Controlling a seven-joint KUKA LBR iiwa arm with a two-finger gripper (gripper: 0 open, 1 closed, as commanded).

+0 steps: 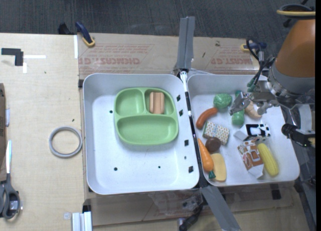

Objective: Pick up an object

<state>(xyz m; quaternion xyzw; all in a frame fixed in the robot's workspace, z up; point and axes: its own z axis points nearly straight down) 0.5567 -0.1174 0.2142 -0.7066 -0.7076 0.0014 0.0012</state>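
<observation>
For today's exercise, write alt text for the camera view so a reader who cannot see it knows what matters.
A grey and orange robot arm's gripper hangs over the right bin of toy food, near broccoli, a carrot and corn. The left bin holds a green divided tray.

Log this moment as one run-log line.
stage: reaching | two-finger gripper: above right white bin, beside round green toy vegetable | held: nothing visible

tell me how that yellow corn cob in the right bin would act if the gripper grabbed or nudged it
The corn cob looks rounded and elongated, so a sideways nudge would probably roll it. It appears to be a plastic toy, likely light and stiff. Its smooth, curved sides may slip unless pinched across the middle.
</observation>
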